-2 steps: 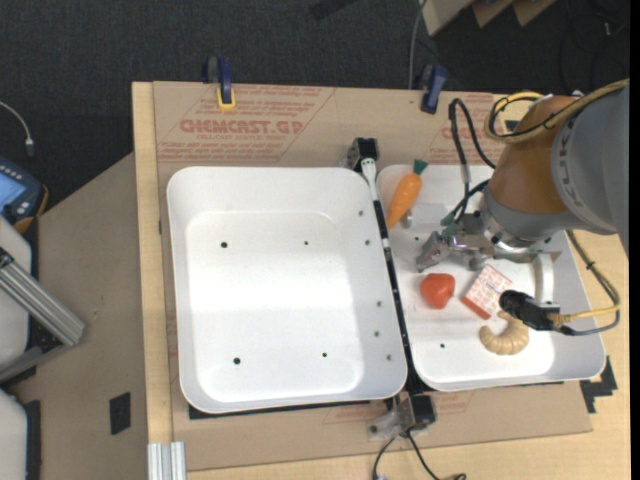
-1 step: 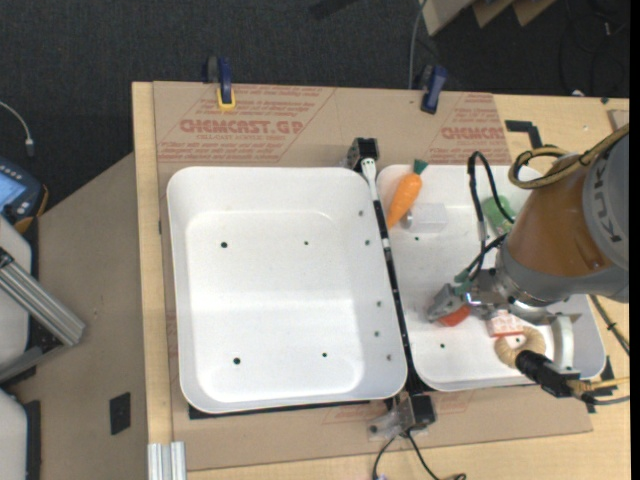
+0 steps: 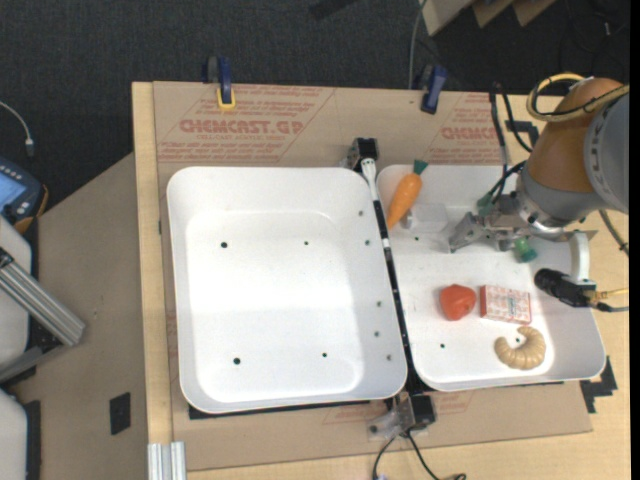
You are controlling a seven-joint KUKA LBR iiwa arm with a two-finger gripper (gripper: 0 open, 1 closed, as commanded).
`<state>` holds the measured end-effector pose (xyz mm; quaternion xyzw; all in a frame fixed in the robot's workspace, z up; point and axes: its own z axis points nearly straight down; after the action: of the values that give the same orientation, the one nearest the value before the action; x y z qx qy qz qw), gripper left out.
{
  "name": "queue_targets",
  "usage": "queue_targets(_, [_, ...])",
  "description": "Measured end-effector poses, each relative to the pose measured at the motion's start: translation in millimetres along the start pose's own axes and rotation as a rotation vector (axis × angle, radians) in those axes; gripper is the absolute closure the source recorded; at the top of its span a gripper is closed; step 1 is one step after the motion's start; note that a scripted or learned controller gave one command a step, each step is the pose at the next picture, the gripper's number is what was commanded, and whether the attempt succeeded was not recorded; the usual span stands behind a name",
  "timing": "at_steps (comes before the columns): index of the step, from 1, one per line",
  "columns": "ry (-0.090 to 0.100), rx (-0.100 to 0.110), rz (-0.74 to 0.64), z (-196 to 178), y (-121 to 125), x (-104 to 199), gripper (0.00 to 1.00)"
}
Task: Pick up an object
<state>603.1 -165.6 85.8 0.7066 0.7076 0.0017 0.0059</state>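
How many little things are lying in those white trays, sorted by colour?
Orange: 1, the carrot
Red: 1, the rounded red piece
Pink and white: 1, the flat packet
Tan: 1, the curled piece
Total: 4, all in the right bin

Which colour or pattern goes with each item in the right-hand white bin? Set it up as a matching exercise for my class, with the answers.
Column one:
1. carrot-shaped toy
2. rounded tomato-like toy
3. small flat box
4. curled croissant-shaped toy

Column two:
A. pale tan
B. orange with a green top
C. pink and white pattern
D. red

Pairs: 1-B, 2-D, 3-C, 4-A
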Motion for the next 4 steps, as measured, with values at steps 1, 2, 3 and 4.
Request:
queue_targets(1, [0.001, 0.001, 0.006, -124, -59, -25, 0.0])
queue_targets(2, [-0.003, -0.004, 0.008, -258, -123, -64, 0.0])
queue_targets(3, [0.002, 0.003, 0.0, -305, -120, -60, 0.0])
queue_targets(4, [-0.004, -0.011, 0.0, -461, -118, -62, 0.0])
